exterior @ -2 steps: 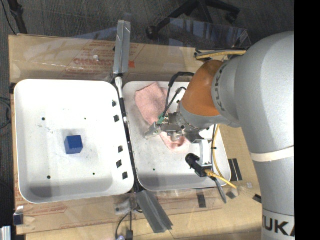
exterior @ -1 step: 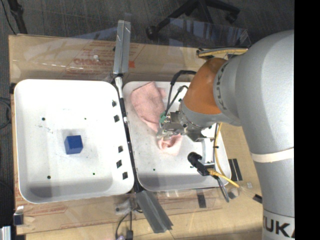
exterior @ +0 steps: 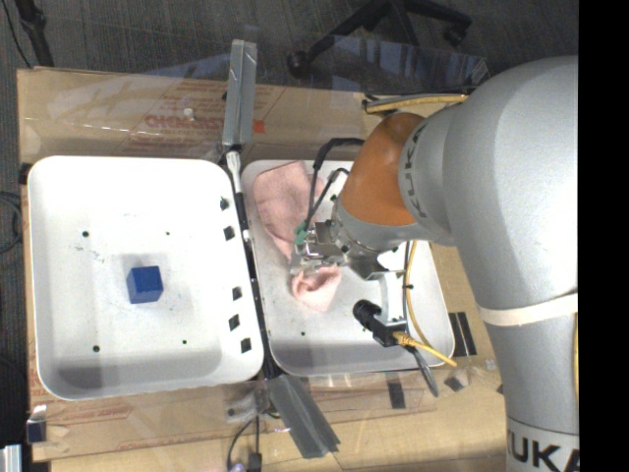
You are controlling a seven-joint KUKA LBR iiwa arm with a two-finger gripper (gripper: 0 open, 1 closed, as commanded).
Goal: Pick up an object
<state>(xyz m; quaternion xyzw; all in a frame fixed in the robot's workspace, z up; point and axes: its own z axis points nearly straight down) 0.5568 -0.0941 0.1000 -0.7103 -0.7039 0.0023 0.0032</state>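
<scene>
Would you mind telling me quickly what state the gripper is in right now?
Gripper: down on the crumpled pink cloth in the right white bin; open or closed cannot be told, nor any hold on it.

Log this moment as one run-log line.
arm: reaching into right bin | gripper: over pink cloth | blue cube: left bin, untouched | pick: unconfirmed

Pink cloth [exterior: 285,200]: crumpled, draped across the right bin's upper left.
Blue cube [exterior: 144,283]: upright, left bin, left of centre.
</scene>
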